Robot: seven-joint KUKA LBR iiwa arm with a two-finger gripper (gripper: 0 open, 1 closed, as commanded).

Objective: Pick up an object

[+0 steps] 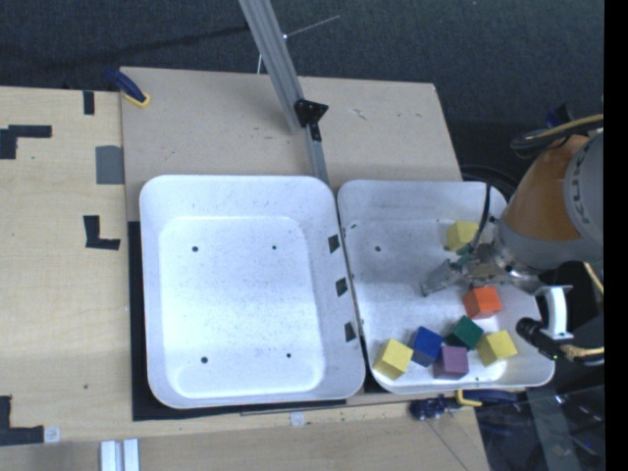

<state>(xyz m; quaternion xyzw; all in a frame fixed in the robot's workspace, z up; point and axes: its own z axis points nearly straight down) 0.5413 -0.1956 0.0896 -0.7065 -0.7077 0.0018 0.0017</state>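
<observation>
Gripper (444,281) low in right bin (392,214), finger state unreadable; nearby orange cube (482,302) likely light, rigid; pinch opposite flat faces.

7 small blocks are seen in the right bin (392,214). A yellow block (461,235) lies near the bin's upper right, an orange block (482,302) below it. Along the lower edge a yellow block (394,358), blue block (427,344), purple block (452,360), green block (468,333) and yellow block (497,346) are clustered closely.
</observation>
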